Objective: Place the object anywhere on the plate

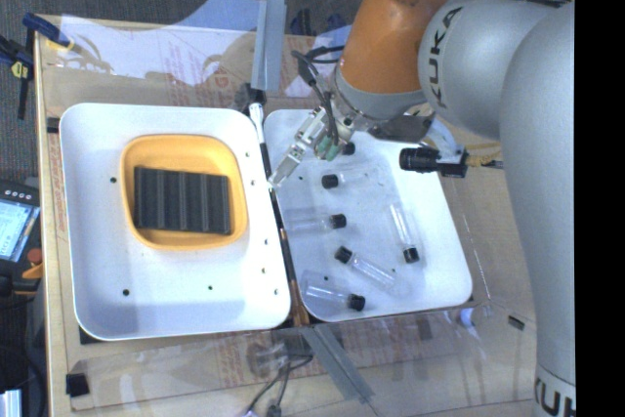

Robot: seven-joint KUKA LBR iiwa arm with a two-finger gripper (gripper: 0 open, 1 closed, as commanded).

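Two shallow white bins sit side by side on the bench. The left white bin point(88, 278) carries a yellow rounded-rectangle plate point(181, 156) with a dark ribbed rectangular insert point(183, 200) in its middle. The right white bin point(444, 249) holds several clear plastic vials with black caps lying flat: one small one point(331, 180) near the top, one point(322, 222) in the middle, one point(363, 264) lower down, one point(403, 231) toward the right wall, and one point(332, 295) near the front edge. All vials are inside the right bin, well apart from the plate.

The grey KUKA arm with an orange band point(459, 44) reaches in from the right over the back of the right bin. Its two-finger gripper point(283, 173) points down and to the left, tip just beside the wall between the bins, over the right bin's upper left corner. Cannot tell whether the gripper is apart or together; nothing is seen clamped in it. A black cylindrical part point(430, 160) sticks out beside the wrist.
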